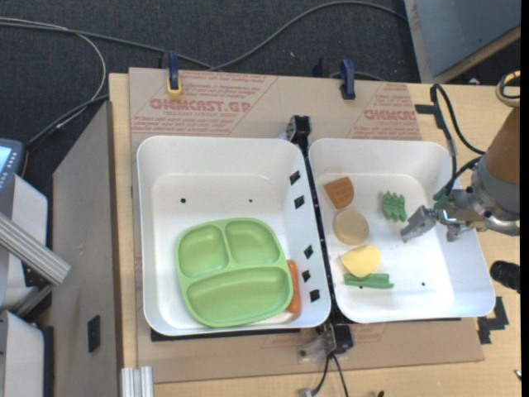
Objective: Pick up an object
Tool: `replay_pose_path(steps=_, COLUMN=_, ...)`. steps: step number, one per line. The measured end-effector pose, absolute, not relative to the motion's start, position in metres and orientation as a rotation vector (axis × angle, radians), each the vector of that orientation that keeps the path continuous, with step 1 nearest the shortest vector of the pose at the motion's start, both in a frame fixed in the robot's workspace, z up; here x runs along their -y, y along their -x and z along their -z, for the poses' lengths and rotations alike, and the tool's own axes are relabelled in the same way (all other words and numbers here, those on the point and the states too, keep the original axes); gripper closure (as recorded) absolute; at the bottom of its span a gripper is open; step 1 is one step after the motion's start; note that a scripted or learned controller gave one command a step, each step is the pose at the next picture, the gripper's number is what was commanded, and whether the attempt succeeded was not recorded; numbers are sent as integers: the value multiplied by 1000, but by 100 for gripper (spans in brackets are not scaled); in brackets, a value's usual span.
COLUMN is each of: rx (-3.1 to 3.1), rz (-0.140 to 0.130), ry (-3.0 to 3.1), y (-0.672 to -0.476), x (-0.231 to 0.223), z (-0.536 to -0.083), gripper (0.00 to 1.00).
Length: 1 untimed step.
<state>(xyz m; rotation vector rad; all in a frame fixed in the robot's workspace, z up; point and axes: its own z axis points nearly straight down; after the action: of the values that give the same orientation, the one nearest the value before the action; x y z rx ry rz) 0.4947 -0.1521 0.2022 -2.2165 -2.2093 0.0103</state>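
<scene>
The right bin (430, 157) holds several small objects. A brown piece (339, 192) lies near its left wall, with a tan round piece (351, 227) just below it. A yellow piece (361, 260) and a thin green bean (368, 281) sit closer to the front. A green leafy piece (393, 206) lies mid-bin. My gripper (432, 225) hangs over the right half of this bin, to the right of the green leafy piece. It is open, with nothing between its fingers.
The left bin (157, 222) holds a green divided plate (233, 270), and an orange object (293, 292) peeks out at the plate's right edge. A black divider (310, 222) runs between the bins. Clamps (173, 77) and cables sit at the bench's back edge.
</scene>
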Motion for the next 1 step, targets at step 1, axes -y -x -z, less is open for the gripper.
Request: replay_pose_path(steps=1, rx=2220, rz=0, ry=2220, y=-498, x=152, z=-207, gripper=0)
